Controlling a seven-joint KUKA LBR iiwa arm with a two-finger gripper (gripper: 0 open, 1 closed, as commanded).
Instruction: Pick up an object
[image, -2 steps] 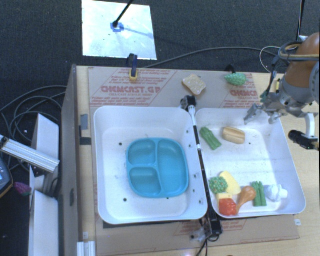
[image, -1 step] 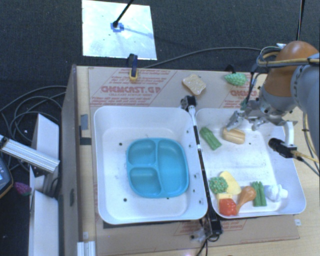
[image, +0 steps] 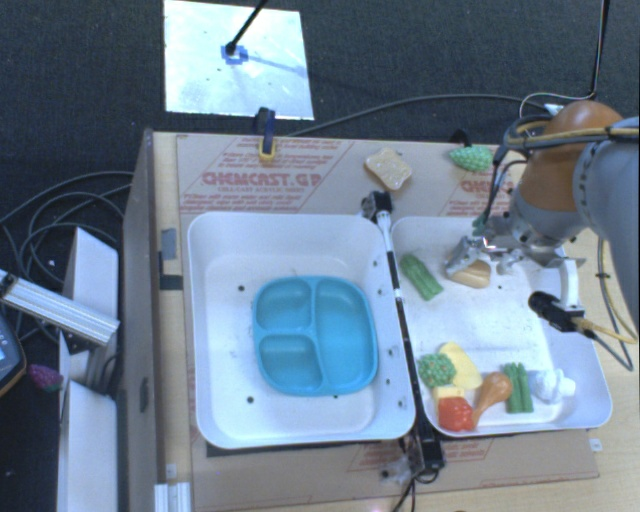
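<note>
My gripper (image: 481, 257) hangs low over the far part of the right bin (image: 500, 318), just above a tan bread-like piece (image: 473, 275) that lies on the bin floor right under it. To its left lies a green pickle (image: 421, 276). Along the bin's near edge lie a broccoli floret (image: 436, 369), a yellow piece (image: 461, 365), a red piece (image: 453, 412), a drumstick (image: 490, 392), green beans (image: 518, 387) and a white item (image: 552, 384).
The left bin (image: 225, 300) holds a blue divided plate (image: 315, 335). On the cardboard behind the bins lie a tan cracker-like piece (image: 388, 168) and a green item (image: 472, 157). A black part on a cable (image: 556, 311) hangs over the right bin's right side.
</note>
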